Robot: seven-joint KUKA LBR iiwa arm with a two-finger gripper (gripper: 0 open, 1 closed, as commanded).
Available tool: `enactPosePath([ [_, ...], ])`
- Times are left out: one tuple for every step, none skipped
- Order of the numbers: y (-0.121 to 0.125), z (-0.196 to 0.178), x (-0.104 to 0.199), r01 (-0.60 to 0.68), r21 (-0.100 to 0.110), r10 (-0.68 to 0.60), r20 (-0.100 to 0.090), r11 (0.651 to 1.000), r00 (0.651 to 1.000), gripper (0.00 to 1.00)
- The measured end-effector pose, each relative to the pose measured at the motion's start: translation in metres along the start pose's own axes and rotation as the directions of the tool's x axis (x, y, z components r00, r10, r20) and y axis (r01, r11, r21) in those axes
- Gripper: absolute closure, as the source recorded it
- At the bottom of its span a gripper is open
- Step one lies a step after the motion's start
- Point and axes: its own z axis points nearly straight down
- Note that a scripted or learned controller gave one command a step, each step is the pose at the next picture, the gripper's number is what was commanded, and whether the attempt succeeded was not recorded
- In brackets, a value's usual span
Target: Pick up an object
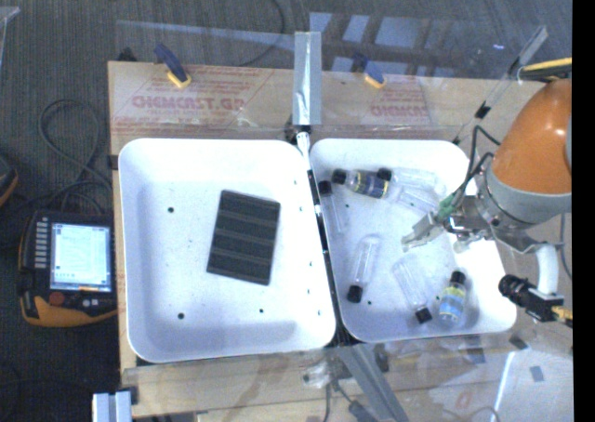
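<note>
Camera view, arm: you see the grey arm with its orange band [544, 146] reaching in from the right over the right bin [483, 313].
Gripper [420, 231]: it sits low over the middle of that bin; you cannot tell how its pincer stands, and nothing shows clamped in it.
Right bin: you have several small clear bottles with dark caps; one with a dark label [365, 182] lies at the back, one [362, 267] lies left of centre, one [453, 297] stands near the front.
Left bin [139, 253]: a dark ribbed block [244, 236] lies flat in the middle.
Bench side: a teach pendant [70, 267] rests left of the bins.
</note>
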Motion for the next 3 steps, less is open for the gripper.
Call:
enactPosePath([
  [0.036,0.102,-0.039,0.106,-0.017,-0.106,0.006,0.994,0.994,0.0],
  [0.097,0.101,-0.067,0.169,-0.018,-0.169,-0.002,0.986,0.986,0.0],
  [0.142,0.103,0.008,0.089,-0.014,-0.088,0.005,0.996,0.996,0.0],
])
